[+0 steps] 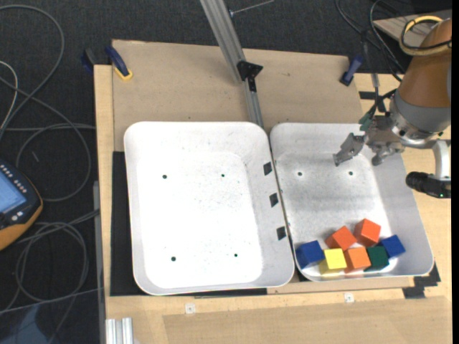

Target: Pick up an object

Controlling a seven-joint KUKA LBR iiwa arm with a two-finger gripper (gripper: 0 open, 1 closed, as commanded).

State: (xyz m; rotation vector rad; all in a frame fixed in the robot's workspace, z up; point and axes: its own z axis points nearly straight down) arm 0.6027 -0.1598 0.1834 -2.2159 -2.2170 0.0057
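Several small coloured blocks lie clustered at the near end of the right bin (315, 185): a blue block (309, 252), a yellow block (334, 259), an orange block (342, 237), a red-orange block (368, 230), a green block (376, 255) and a second blue block (392, 246). My gripper (362, 153) hangs over the far right part of that bin, well behind the blocks. It is open, its fingers spread with nothing between them.
The left bin (143, 192) sits beside the right one, joined by black clips (273, 199). A slanted metal pole (229, 41) rises from the bench's back edge. Blue clamps (118, 63) hold the far corners. Cables and a handset (14, 199) lie at left.
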